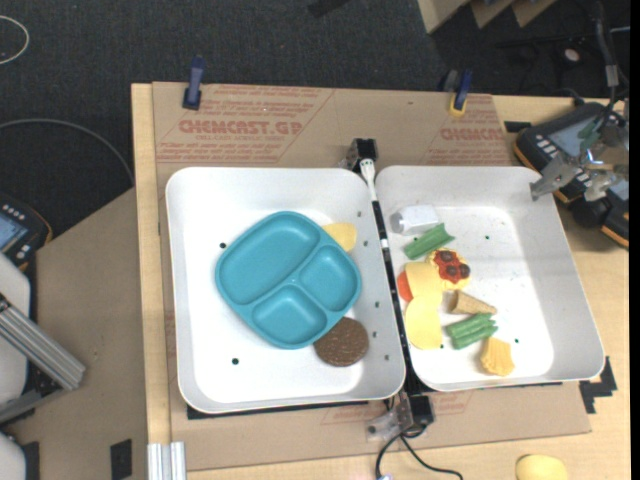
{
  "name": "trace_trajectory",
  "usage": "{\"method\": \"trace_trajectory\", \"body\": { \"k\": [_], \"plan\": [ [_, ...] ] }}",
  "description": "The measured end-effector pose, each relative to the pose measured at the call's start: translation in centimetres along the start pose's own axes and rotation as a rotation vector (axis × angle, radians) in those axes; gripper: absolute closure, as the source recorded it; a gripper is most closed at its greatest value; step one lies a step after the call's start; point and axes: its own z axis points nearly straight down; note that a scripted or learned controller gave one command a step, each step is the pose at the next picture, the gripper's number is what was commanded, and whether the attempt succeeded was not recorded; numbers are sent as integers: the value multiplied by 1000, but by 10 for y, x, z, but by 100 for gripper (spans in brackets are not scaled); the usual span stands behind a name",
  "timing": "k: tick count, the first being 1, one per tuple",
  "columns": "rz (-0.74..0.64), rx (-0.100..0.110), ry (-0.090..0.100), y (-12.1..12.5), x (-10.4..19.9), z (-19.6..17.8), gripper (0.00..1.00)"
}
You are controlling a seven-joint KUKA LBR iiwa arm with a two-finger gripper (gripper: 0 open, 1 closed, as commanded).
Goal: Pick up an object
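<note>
With the tool (pixel 572 168) placed at the right bin's (pixel 540 268) far corner, its state not discernible, a grasp could be spoiled by the tightly crowded toy food (pixel 425 286).

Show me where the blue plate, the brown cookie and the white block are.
blue plate (pixel 288 280), camera view, middle divider
brown cookie (pixel 342 343), camera view, top face
white block (pixel 415 217), camera view, top face

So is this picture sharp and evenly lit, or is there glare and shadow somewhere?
In the camera view, light is even and soft: the left bin and right bin look bright white without harsh glare. The blue divided plate casts only a faint shadow. The small food pieces look slightly soft, their details hard to make out. The dark floor stays dim.
</note>
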Motion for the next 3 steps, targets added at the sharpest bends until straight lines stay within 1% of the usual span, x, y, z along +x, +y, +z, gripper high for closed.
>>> {"method": "trace_trajectory", "body": {
  "k": [1,2,3],
  "plan": [
    [-15,1,8,-50,101,-35,0],
    [-6,20,9,-96,122,125,0],
    [-12,3,7,-131,196,59,0]
  ]
}}
